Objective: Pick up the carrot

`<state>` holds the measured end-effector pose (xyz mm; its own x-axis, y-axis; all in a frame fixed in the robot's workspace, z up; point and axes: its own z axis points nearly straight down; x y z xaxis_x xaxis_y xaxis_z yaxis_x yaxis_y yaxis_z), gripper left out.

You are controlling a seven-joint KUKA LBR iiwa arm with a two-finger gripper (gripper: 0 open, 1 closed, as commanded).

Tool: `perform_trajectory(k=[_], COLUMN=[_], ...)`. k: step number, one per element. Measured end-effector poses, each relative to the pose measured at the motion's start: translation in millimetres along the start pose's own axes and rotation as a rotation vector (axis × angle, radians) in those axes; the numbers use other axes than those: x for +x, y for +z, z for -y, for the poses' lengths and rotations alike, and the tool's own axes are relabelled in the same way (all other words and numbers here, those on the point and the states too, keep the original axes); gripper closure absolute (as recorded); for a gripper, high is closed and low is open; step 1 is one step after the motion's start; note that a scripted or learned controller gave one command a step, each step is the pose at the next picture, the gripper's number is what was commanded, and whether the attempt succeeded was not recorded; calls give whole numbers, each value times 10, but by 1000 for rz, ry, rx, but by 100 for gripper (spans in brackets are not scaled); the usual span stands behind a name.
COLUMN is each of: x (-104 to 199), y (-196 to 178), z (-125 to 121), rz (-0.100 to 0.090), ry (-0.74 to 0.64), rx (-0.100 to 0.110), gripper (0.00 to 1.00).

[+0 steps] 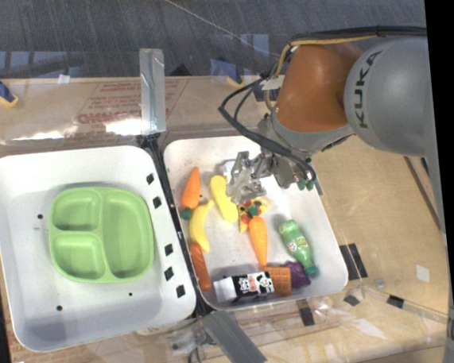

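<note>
carrot: we saw it lying just below the gripper, apart from it.
grip: we couldn't tell.

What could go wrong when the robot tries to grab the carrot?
There are two carrots, one right below the hand and another by the bin's left wall, so it might choose either. The near carrot lies close to a yellow banana and a green bottle, so the hand could bump or grab those instead.
</note>
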<state>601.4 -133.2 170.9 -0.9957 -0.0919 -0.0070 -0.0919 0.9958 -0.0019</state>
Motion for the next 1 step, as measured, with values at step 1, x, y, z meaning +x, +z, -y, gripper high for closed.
perform_trajectory(k=[1], x=[246], y=[411], z=[186], rz=[-8], ry=[-283], rx=[-4], gripper=[100])
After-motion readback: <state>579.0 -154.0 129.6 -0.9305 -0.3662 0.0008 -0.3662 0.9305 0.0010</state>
